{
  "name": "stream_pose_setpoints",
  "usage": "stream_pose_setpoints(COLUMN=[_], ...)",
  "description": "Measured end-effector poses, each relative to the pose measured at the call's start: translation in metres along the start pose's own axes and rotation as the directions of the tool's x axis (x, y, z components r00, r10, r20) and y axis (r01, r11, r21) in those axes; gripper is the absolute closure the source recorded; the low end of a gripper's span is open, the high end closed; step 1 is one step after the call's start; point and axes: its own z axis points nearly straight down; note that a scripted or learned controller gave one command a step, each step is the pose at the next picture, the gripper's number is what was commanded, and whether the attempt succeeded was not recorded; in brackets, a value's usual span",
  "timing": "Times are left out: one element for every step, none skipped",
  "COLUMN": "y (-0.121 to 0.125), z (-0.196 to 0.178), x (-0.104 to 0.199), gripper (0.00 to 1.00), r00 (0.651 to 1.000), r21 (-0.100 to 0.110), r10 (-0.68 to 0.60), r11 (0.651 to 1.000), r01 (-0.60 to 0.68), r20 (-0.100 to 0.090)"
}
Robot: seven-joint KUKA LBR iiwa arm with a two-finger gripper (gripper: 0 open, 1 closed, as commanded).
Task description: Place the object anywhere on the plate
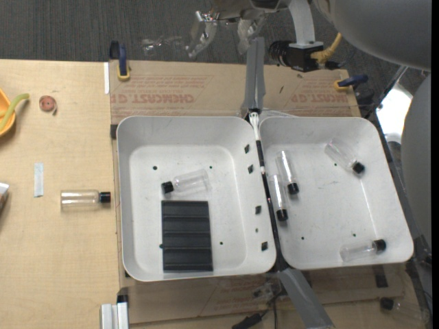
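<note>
A: Brown cardboard (206,88) covers the bench under two white bins, with pale wood (55,252) to the left and dark carpet along the top of the frame.

B: Where is the plate?

A: A black ribbed plate (186,236) lies flat in the lower middle of the left bin (137,142). A clear vial with a black cap (184,182) lies on its side just above the plate's top edge, close to it, not on it.

B: And the right bin (384,184)?

A: Four more clear vials lie in it: two near its left wall (285,173) (278,197), one toward the upper right (344,157), one at the lower right (363,251).

B: The gripper?

A: It (221,27) hangs at the top centre of the frame, above the cardboard and outside both bins. Its jaws stand apart with nothing between them. Another vial (85,198) lies on the wood at the left.
</note>
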Motion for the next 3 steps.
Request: stream_pose_setpoints(y=[0.008, 0.000, -0.068], z=[0.000, 0.000, 0.000], x=[0.034, 0.001, 0.027], gripper=[0.00, 0.00, 0.00], r00=[0.976, 0.962, 0.918], r21=[0.001, 0.002, 0.002], r10=[0.218, 0.275, 0.397], r11=[0.976, 0.962, 0.918], r01=[-0.218, -0.275, -0.397], r20=[0.000, 0.000, 0.000])
